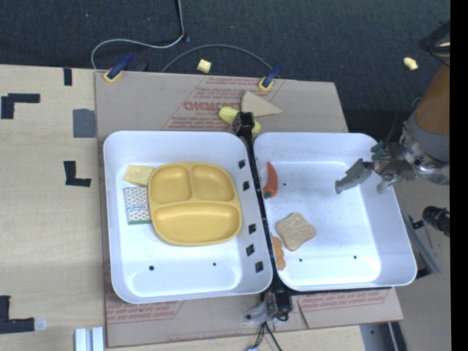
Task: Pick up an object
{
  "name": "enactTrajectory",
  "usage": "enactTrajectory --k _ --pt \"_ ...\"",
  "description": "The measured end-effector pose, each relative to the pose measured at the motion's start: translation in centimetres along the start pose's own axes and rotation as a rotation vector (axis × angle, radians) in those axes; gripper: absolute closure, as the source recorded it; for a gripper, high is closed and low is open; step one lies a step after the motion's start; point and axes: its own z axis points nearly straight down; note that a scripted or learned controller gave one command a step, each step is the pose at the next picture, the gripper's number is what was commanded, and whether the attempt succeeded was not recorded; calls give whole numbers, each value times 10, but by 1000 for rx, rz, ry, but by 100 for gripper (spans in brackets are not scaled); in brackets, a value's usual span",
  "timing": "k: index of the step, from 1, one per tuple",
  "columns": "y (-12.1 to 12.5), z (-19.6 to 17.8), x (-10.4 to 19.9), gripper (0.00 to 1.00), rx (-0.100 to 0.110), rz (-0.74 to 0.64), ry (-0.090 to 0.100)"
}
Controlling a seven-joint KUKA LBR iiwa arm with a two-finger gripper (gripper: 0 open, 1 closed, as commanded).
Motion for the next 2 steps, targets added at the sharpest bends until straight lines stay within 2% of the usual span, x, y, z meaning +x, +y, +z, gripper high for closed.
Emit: enactTrajectory --k 1,2 --pt "-28 115 65 0 11 -3 5" --pt "-12 176 63 0 1 0 0"
